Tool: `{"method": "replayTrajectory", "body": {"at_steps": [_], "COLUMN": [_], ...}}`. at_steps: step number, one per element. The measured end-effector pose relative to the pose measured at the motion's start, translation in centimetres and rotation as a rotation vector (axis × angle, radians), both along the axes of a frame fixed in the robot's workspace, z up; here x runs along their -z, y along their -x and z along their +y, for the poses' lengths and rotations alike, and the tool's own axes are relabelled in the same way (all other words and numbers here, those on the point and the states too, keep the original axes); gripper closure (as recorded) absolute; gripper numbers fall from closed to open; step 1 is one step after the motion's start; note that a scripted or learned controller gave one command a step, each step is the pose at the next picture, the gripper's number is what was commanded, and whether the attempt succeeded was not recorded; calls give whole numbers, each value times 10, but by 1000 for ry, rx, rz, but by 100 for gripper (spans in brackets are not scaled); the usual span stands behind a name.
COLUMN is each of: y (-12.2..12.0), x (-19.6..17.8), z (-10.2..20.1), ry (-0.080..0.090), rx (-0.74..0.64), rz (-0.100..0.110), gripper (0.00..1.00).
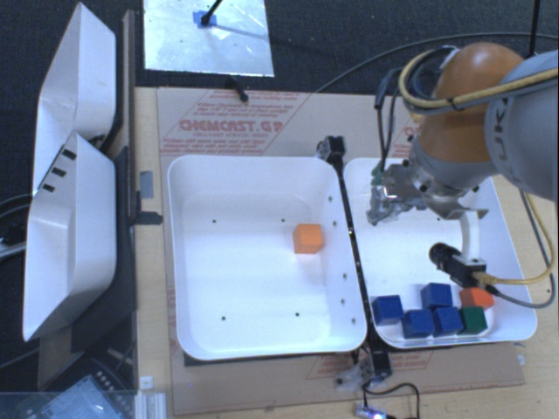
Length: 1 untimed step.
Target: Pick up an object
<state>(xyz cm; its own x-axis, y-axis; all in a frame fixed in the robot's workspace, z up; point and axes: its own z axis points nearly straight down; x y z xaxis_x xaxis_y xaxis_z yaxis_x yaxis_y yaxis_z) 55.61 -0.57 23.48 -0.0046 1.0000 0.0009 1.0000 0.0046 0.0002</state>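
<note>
One orange cube (307, 238) is lying alone in the left bin (253, 177); I am judging it light and stiff, best gripped on two flat sides. My claw (382, 206) is hovering over the right bin (511, 234); I cannot tell whether it is apart or together.

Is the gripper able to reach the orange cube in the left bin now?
Probably yes. The orange cube lies alone in the left bin, with nothing over it. The gripper hangs above the right bin.

Arm (489, 103) reaching in from right, wrist bent down, end effector (382, 206) pointing downward.
</note>
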Motion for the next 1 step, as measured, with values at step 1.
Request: {"method": "replayTrajectory", "body": {"at_steps": [1], "y": [-14], "x": [-2], "z": [58], "ry": [-1], "rx": [-1], "rz": [-1], "gripper": [100]}}
